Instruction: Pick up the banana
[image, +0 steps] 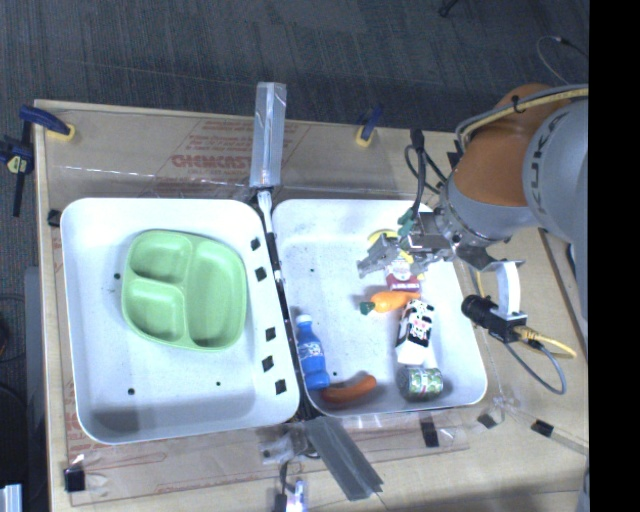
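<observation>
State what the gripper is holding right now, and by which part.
It cannot be told. The gripper sits low in the right bin, right over the banana, and hides most of it, so no grip on the banana is visible.

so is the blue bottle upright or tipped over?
Tipped. The blue bottle lies on its side on the right bin's floor, along the left wall, white cap end pointing away from the hot dog.

Grey KUKA arm (560, 150) with broad orange band above wrist, black cables looping alongside, metallic two-finger gripper (385, 262) with silver linkages.
</observation>
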